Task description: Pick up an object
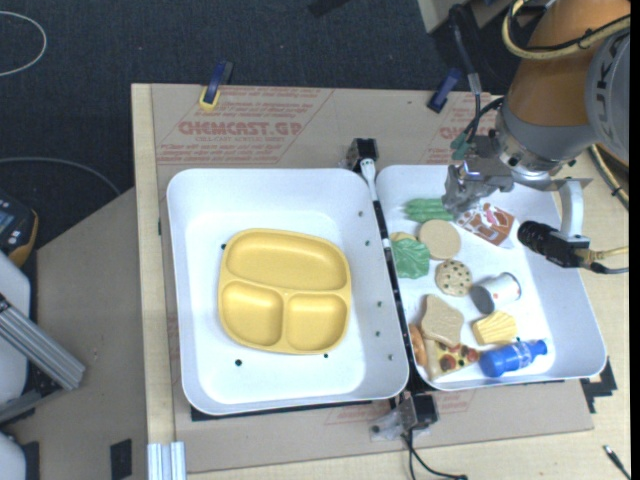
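Note:
The right bin (560, 358) holds several toy foods: a tan round disc (439, 238), a green leafy piece (410, 257), a green bean pod (428, 209), a red and white packet (490, 224), a chocolate-chip cookie (454, 277), a slice of bread (441, 319), a yellow cheese wedge (495, 327), a blue bottle (511, 357), a grey and white can (497, 291) and a pizza slice (447, 356). My gripper (466, 194) hangs low over the far part of this bin, between the bean pod and the red packet, just beyond the tan disc.
The left bin (190, 268) holds a yellow three-compartment tray (285, 290). A black cylinder (548, 243) on the arm's mount juts over the right bin's far right. Clamps (212, 85) sit on the board's far edge.

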### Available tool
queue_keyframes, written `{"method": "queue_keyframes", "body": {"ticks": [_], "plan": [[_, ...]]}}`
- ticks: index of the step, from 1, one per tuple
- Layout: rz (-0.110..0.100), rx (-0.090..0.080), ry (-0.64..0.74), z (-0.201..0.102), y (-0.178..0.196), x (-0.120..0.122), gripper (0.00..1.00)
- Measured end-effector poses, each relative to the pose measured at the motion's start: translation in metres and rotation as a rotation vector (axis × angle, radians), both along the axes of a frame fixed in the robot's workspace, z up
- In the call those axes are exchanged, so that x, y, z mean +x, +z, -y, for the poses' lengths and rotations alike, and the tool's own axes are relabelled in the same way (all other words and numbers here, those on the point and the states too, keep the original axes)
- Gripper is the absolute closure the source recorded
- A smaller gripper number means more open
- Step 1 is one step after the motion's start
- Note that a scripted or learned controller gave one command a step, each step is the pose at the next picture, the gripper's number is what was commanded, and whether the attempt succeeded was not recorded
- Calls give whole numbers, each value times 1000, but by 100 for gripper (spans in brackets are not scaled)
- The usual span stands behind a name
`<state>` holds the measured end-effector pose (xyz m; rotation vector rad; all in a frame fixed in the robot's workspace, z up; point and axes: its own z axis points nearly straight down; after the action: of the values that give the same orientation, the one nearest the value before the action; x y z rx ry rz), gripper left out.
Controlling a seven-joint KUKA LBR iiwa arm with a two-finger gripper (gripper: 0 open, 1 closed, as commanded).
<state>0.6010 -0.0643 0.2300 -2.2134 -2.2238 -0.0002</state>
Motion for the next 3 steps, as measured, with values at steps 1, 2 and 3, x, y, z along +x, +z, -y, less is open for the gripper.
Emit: {"method": "queue_keyframes", "body": {"ticks": [1, 2, 3], "plan": [[-3, 0, 0, -46, -11, -25, 100], [-2, 0, 2, -106, -9, -43, 100], [-2, -1, -1, -143, -10, -69, 100]]}}
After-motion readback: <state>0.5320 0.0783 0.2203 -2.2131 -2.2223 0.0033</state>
